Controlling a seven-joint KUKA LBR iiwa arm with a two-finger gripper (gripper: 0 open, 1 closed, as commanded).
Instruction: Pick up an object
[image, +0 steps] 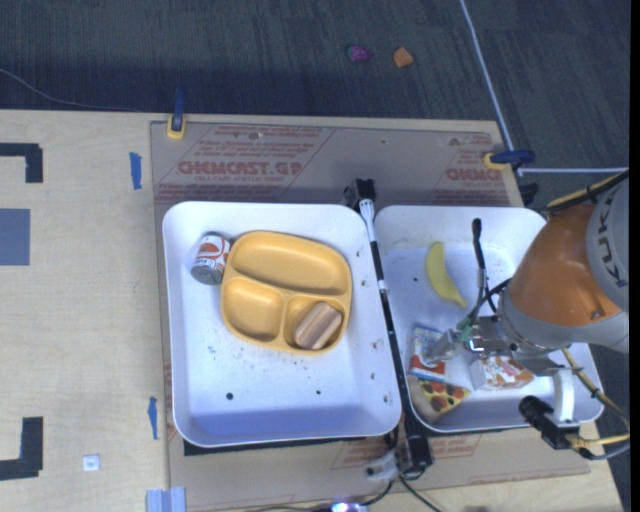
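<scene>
Two white bins are seen side by side on the bench. The left bin (190, 330) is taken as the landmark. Inside it a yellow divided tray (272, 272) is laid, and in that tray's lower right compartment a hot dog bun (318, 325) is resting. A small drink can (209, 258) lies on its side, touching the tray's upper left edge.

Just right of the left bin, the right bin (400, 235) is placed, their rims almost touching. In it a banana (443, 273) is seen near the upper middle, and a pizza slice (440, 393) lies at the lower left, close to the wall shared with the left bin. A crinkled clear wrapper (430, 347) sits just above the pizza slice, and a printed packet (500, 374) is seen further right.

The arm's orange band is hung over the right bin's right side, and the gripper (478, 338) is lowered among the wrapper and packet. Whether anything is clasped cannot be told, since its tips are hidden by clutter.
</scene>
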